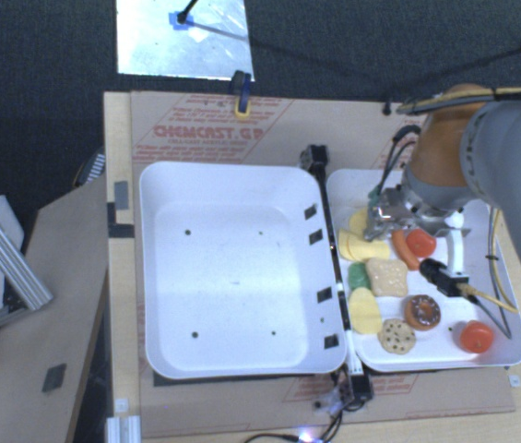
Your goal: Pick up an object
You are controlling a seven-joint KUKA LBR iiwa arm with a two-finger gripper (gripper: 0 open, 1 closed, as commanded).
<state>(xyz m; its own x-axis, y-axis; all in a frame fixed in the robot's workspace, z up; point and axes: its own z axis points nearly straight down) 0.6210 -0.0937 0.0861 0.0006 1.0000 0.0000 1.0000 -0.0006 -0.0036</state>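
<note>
My gripper (382, 221) is low over the back of the right bin (509, 340), right above pale yellow food pieces (360, 245). The arm comes in from the upper right and hides the bin's far corner. Toy foods lie in this bin: a red tomato with an orange piece (415, 244), a green piece (359, 275), a slice of toast (389, 276), a yellow piece (365, 310), a chocolate doughnut (422, 311), a chip cookie (396, 337) and a red ball (476, 337). Nothing shows between the fingers.
The left bin (232, 266) lies beside the right one, with black clips (320, 238) along the shared wall. Both rest on a cardboard sheet (205, 132). A shiny metal plate (184, 26) lies beyond the bench, and an aluminium frame (2, 266) stands at the left.
</note>
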